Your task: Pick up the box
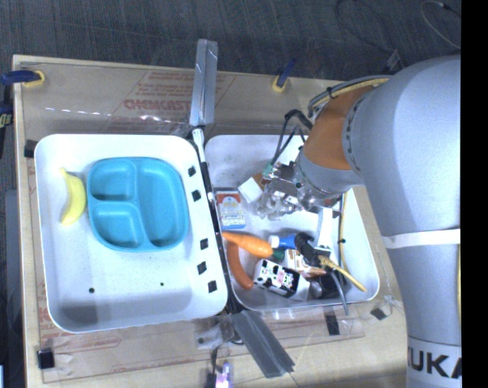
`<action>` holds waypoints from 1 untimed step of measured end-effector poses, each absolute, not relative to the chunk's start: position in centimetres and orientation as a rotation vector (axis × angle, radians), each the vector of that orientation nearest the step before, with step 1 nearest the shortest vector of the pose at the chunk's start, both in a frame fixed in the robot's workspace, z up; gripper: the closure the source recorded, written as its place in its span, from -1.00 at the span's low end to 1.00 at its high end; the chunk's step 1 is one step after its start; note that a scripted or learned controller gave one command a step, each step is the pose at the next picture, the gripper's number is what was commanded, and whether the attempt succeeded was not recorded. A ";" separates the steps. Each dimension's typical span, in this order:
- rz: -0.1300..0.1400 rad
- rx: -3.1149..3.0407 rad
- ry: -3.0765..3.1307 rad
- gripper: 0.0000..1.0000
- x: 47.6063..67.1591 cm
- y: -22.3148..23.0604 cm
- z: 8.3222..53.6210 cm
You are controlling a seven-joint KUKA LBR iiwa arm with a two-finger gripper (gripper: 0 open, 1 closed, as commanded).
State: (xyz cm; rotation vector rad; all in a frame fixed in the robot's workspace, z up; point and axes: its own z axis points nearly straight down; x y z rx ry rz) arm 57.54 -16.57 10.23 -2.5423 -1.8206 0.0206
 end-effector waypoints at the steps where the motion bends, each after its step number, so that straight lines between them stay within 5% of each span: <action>1: 0.021 -2.541 -1.822 -1.00 57.5 -16.5 10.2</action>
